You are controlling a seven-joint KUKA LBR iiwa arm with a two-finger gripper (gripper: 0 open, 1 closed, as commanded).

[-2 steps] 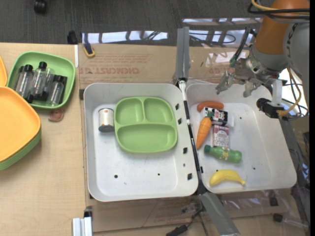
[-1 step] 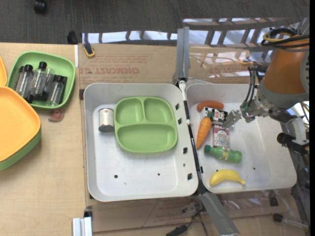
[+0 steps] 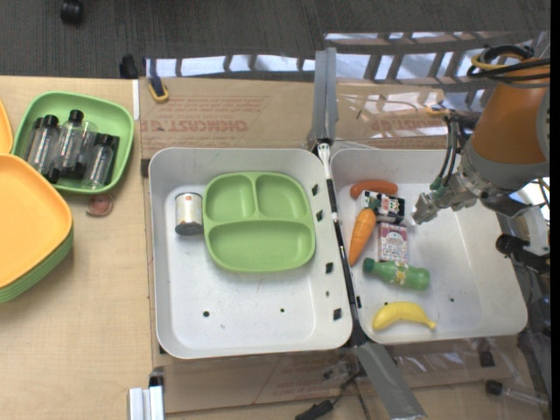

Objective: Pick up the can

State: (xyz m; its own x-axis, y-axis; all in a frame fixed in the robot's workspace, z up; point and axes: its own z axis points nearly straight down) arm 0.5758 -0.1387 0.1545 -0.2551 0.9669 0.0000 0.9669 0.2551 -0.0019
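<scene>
The can is small and silver with a pale end and lies in the left bin, just left of the green divided plate. My gripper hangs over the right bin, near its back middle, right of the small black box. It is far to the right of the can, with the bin divider between them. Nothing shows in its grasp.
The right bin holds a red sausage, a carrot, a pink pouch, a green bottle and a banana. On the bench at left stand a green tray of bottles and stacked orange plates.
</scene>
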